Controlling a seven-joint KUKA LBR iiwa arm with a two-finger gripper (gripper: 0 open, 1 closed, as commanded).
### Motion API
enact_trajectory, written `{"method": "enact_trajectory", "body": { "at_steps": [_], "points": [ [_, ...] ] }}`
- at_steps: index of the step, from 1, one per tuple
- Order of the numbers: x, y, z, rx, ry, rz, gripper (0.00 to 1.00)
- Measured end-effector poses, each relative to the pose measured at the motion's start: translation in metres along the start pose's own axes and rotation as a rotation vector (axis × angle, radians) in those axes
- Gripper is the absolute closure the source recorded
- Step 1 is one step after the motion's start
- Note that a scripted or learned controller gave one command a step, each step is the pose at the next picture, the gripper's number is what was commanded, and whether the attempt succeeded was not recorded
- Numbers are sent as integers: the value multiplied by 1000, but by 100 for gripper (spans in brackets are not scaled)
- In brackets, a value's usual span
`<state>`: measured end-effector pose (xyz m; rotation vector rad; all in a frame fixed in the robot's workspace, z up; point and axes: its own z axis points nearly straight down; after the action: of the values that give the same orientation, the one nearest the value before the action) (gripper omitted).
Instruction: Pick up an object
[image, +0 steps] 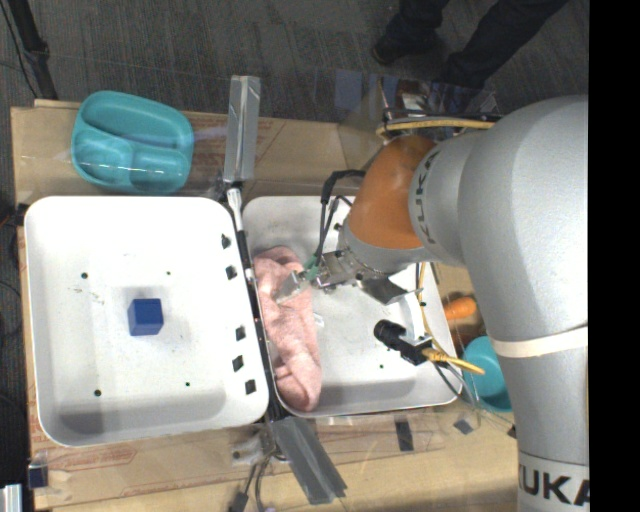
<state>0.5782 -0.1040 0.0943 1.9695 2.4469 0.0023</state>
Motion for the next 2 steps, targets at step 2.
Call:
{"method": "enact_trajectory", "body": {
  "at_steps": [2],
  "points": [
    [-23,77,0,1,0,35,0]
  ]
}}
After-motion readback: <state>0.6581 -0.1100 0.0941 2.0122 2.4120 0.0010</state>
